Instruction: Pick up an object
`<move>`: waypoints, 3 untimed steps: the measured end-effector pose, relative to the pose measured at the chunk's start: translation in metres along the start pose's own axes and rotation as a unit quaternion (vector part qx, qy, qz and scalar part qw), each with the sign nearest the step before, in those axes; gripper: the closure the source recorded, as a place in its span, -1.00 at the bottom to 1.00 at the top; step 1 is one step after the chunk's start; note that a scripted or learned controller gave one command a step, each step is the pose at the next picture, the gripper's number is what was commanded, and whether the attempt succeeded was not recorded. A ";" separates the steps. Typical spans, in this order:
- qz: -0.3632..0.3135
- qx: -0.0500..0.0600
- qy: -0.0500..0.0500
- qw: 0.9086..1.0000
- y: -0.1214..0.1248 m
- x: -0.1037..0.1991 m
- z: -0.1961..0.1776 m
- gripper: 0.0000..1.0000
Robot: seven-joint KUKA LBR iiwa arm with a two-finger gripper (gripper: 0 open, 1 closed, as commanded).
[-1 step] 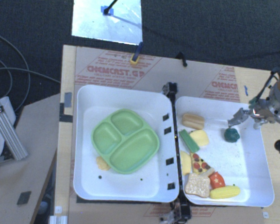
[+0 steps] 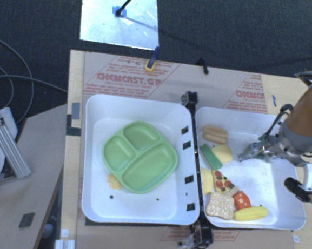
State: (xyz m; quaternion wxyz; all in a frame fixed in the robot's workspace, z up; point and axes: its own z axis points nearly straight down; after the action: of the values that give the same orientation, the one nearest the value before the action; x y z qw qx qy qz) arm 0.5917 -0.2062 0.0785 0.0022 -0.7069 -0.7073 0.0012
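My gripper [image 2: 249, 153] hangs over the upper middle of the right bin [image 2: 287, 206], a little to the right of a yellow block [image 2: 223, 152] and a green slab [image 2: 211, 157], apart from both. A brown bread roll [image 2: 215, 134] lies at the bin's upper left. Along the lower left sit a pizza slice [image 2: 222, 183], a toast square [image 2: 220, 206], a red tomato piece [image 2: 241, 200] and a yellow corn cob [image 2: 251, 213]. I see nothing gripped.
The left bin [image 2: 99, 116] holds a green divided plate [image 2: 140, 157] with a small yellow piece [image 2: 114, 182] poking out under its lower left rim. A black hinge strip [image 2: 192, 151] runs between the bins. The arm's orange band [image 2: 309, 110] is at the right edge.
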 end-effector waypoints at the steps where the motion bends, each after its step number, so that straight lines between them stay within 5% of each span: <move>1: 0.001 0.000 0.000 1.000 -0.072 -0.001 -0.005 -1.00; 2: -0.002 -0.002 0.000 1.000 -0.106 0.051 -0.005 -1.00; 3: 0.002 -0.004 -0.002 1.000 -0.105 -0.004 -0.006 -1.00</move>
State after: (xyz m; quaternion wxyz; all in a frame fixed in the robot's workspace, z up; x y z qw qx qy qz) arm 0.4864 -0.2099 0.0848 -0.0022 -0.7080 -0.7062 0.0003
